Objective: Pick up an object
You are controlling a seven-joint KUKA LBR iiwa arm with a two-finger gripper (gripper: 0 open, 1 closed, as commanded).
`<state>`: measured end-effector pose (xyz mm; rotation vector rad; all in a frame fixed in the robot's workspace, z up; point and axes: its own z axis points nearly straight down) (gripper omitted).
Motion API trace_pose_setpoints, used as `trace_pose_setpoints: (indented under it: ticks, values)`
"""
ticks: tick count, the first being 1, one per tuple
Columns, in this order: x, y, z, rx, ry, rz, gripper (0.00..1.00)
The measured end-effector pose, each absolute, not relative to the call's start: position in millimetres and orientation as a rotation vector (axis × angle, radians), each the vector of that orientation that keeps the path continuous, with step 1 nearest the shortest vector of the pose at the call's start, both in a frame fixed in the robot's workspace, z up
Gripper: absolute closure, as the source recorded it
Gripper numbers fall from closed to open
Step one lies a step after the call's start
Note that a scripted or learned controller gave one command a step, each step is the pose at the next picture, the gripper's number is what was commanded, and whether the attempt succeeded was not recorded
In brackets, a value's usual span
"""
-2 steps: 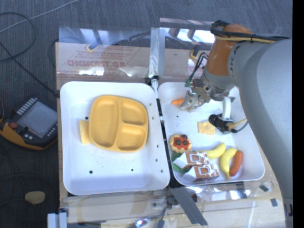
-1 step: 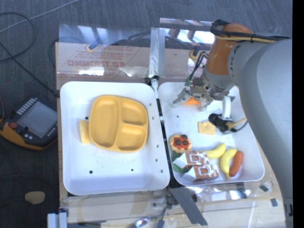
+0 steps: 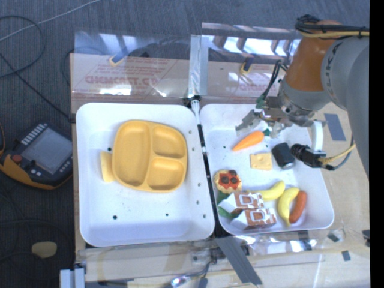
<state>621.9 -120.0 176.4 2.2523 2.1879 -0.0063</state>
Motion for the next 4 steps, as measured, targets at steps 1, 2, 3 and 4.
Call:
trace_pose_setpoints:
  ticks: [1, 2, 3, 4]
  values:
    - [653.2, -155.5, 90.1, 2.192, 2.233, 0.007, 0.0]
    - [653.9, -155.2, 100.8, 2.192, 2.233, 0.009, 1.0]
    - [658.3, -113.6, 109.8, 2.125, 2.313, -0.005, 1.0]
    - [668.3, -62.7, 183.3, 2.239, 2.204, -0.003, 1.0]
